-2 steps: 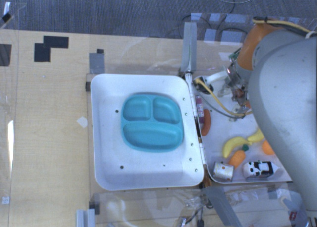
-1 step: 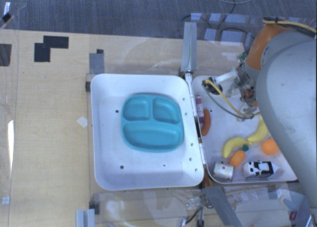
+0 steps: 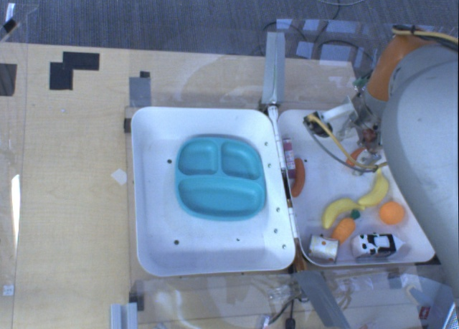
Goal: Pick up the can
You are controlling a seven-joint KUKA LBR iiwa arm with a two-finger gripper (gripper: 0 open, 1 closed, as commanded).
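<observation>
Can (image 3: 324, 247) lies on its side in the right bin's (image 3: 313, 209) near-left corner, beside a carrot (image 3: 343, 229). Jaws (image 3: 364, 132) hang at the bin's far side; their state is unreadable. Step: approach. Next: travel nearward, descend over can.

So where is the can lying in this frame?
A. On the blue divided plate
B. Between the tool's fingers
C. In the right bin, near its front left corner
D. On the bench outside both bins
C: the can lies in the right bin, at its front left corner beside the carrot.
</observation>
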